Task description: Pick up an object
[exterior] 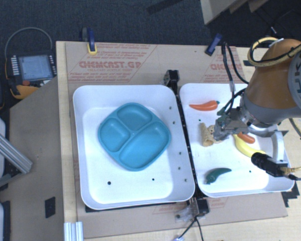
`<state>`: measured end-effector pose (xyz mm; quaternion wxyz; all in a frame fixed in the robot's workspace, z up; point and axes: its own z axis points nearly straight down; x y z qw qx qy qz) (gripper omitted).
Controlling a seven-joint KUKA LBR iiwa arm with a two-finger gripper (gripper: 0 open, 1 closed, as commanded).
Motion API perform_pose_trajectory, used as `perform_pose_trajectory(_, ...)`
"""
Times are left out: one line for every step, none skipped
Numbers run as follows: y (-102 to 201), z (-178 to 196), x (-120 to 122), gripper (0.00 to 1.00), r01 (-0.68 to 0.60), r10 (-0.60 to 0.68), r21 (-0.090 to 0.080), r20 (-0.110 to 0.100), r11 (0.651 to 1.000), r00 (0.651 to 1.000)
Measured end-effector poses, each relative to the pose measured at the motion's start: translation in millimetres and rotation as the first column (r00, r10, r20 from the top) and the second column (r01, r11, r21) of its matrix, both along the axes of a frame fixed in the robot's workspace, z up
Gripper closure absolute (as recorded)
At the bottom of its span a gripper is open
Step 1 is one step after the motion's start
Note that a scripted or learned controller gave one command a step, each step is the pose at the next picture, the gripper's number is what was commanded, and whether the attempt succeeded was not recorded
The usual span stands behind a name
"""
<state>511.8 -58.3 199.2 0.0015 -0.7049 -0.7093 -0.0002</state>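
Camera view: claw (221,130) beside knobbly tan piece (206,135) (right bin (241,187))

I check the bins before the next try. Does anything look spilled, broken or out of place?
Nothing looks spilled or broken. The blue divided plate lies turned at an angle in the left bin. In the right bin, the red pepper, tan piece, banana and green pepper lie apart.

A blue divided plastic plate (134,142) lay in the left white bin (85,134). The end effector (223,129) hung low in the right bin (231,185), beside a tan block (206,135), near a yellow banana (247,145).
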Motion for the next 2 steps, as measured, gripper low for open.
perform_pose_trajectory(45.7,3.6,8.6,1.0,0.0,0.0,-0.001,0.003,1.0,1.0)
perform_pose_trajectory(102.1,1.0,22.5,1.0,0.004,-0.004,-0.001,0.003,1.0,1.0)
